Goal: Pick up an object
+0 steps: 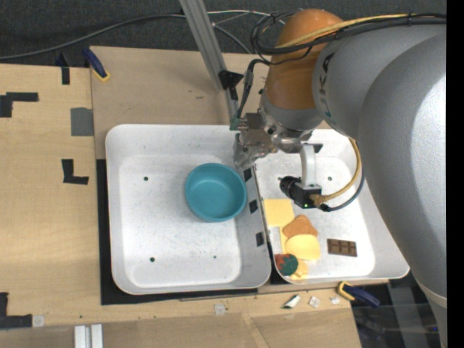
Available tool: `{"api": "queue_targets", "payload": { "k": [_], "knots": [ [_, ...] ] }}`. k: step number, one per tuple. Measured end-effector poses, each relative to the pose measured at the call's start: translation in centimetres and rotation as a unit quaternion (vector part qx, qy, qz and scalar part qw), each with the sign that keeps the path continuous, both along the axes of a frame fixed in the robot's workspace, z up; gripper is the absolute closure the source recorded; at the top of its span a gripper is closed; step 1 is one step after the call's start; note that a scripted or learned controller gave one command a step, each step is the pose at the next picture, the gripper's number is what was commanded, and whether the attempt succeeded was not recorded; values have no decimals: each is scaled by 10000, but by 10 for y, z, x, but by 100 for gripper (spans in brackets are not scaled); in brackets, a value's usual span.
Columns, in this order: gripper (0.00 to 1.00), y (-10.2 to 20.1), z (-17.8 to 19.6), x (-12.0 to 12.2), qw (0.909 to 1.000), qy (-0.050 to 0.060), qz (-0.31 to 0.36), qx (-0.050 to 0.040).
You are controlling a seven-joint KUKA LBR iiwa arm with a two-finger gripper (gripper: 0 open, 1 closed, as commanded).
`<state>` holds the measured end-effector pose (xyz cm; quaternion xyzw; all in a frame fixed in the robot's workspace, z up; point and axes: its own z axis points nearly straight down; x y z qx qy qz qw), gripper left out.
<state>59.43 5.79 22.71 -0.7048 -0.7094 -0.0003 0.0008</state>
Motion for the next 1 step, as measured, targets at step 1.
{"api": "queue_targets", "payload": {
  "k": [1],
  "knots": [
    [100,38,9,29,10000,-7,-5,-1]
  ]
}}
